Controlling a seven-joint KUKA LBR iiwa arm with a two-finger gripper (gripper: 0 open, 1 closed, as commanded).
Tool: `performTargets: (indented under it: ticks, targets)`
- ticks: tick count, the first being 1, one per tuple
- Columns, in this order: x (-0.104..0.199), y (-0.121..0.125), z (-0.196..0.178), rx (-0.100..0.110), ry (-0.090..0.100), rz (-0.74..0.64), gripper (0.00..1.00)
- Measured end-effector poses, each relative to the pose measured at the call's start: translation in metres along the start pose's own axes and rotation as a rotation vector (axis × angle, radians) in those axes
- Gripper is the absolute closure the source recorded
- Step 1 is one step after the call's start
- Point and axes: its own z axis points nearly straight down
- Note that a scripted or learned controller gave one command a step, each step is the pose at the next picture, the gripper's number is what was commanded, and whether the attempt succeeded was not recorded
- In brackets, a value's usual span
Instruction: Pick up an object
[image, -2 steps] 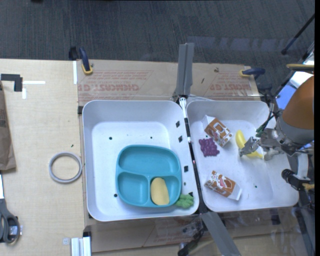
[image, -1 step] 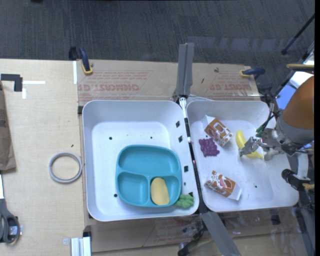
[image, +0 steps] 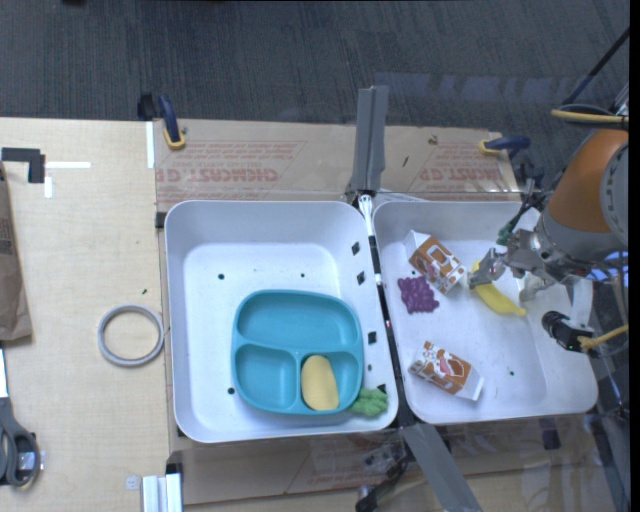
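Note:
In the right bin (image: 560, 400) lie a yellow banana (image: 500, 301), a bunch of purple grapes (image: 418, 293) and two orange-and-white packets, one at the back (image: 437, 262) and one near the front (image: 445, 368). My gripper (image: 507, 279) hangs over the bin's right half, directly over the banana's back end. Its two fingers (image: 488, 271) stand spread apart, and nothing is gripped between them. The banana rests on the bin floor.
The left bin (image: 200, 300) holds a blue compartment tray (image: 290, 320) with a yellow oval piece (image: 320, 382) in it and a green item (image: 371, 402) beside it. A tape ring (image: 131, 334) lies on the bench to the left. A raised divider (image: 370, 250) separates the bins.

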Motion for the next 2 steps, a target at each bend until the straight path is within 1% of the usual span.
performTargets:
  ticks: [1, 2]
  targets:
    - [0.000, 0.000, -0.009, 0.000, -0.001, -0.003, 1.00]
    - [-0.016, -0.054, -0.102, 0.002, -0.001, 0.089, 1.00]
